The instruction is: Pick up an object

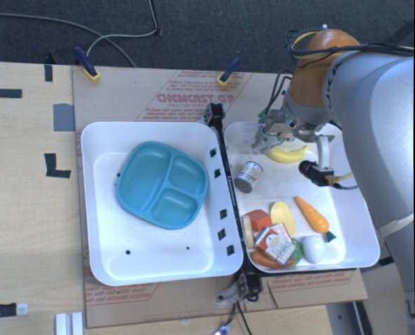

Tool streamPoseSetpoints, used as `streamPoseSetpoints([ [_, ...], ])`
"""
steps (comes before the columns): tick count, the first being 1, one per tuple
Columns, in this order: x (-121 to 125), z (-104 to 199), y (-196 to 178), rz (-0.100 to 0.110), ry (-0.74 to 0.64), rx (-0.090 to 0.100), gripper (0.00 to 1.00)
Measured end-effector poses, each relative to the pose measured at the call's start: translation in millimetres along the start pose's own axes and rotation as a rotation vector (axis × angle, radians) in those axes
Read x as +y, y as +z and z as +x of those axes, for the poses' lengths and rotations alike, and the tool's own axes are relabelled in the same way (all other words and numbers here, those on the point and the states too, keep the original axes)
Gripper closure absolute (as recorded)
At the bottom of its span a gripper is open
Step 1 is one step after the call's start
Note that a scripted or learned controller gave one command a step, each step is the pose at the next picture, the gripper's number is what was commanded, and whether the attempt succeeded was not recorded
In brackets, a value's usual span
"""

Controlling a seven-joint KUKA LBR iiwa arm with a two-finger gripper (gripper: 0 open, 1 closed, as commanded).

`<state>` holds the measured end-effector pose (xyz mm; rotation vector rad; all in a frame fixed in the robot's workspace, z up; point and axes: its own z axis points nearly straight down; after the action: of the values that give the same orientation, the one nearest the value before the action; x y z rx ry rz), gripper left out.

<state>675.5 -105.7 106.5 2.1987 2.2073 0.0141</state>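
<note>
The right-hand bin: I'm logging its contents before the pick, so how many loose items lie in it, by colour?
Yellow: 2, the banana and a yellow piece
Orange: 1, the carrot
Silver: 1, the can
White: 1, the white lump
Red or mixed: 1, the printed carton, standing on reddish pieces too overlapped to count
Total: 6 that can be told apart

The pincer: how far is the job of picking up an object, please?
Done: the arm has brought the pincer down into the right bin, beside the banana. In hand: nothing can be seen held; whether it is open or shut is unclear. Left: the grasp and the lift. The banana, small can, carrot and other toys lie on the bin floor, and the blue plate sits in the left bin.
</note>
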Motion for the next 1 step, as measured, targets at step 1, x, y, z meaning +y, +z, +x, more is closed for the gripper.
streamPoseSetpoints([
  [1, -5.2, -58.1, -71.7, 0.023, 0.004, 0.009, 1.0],
])
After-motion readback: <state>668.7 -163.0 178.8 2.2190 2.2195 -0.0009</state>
